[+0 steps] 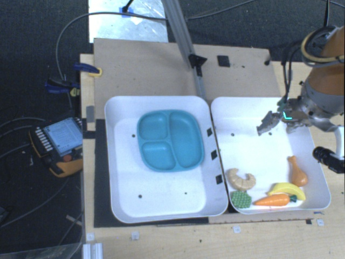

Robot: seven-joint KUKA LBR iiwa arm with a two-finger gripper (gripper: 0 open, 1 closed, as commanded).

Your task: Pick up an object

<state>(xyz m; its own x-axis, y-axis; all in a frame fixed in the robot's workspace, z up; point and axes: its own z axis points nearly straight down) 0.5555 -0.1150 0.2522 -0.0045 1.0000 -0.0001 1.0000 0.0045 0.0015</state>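
Observation:
The right bin holds several toy foods along its near side: a tan croissant, a green broccoli, an orange carrot, a yellow banana and a brown drumstick. My gripper hangs over the far right part of this bin, well above and beyond the toys. It is open; one grey finger splays out to the left, and nothing is held.
The left bin carries a blue divided plate. A grey pole slants across the board behind the bins. A black part of the arm juts over the right bin's right rim.

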